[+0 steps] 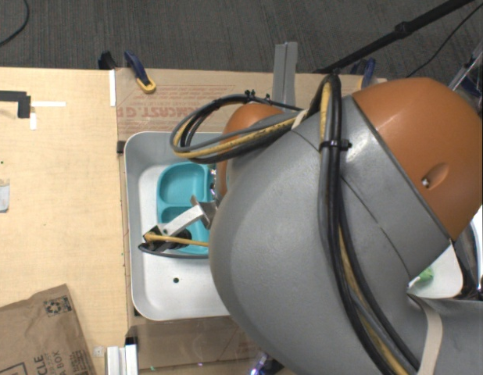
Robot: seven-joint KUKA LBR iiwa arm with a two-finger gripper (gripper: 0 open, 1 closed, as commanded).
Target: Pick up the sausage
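A pale wooden bench [54,233] is filling the left half of the frame, and dark grey carpet [187,14] is running across the top beyond it. A thin black cable [21,18] is curving over the carpet at the upper left, and a black pole [413,22] is slanting across the upper right. A sheet of cardboard [194,100] is lying along the bench's far edge. Red printing on it is showing mirrored and too faint to read. A blue clamp [138,70] with a yellow tip is gripping that edge. At the upper left a black L-shaped piece [15,101] is sitting just beside a strip of white tape [48,104].

In the lower left corner a piece of brown paper [38,334] is lying tilted. It is carrying a recycling symbol and the letters "CLE" and "BOX"; the rest is cut off.

A white bin [152,287] is sitting left of centre, holding a teal divided tray [179,190] in its upper part. The grey arm [320,256] with its orange band [429,147] is covering the centre and right of the frame, with black and yellow cables [226,123] looping above the bin. The gripper [206,205] is hanging over the tray at the arm's left edge; whether it is wide or narrow cannot be told. Where the sausage is lying cannot be told either, since the arm is covering much of the bin.
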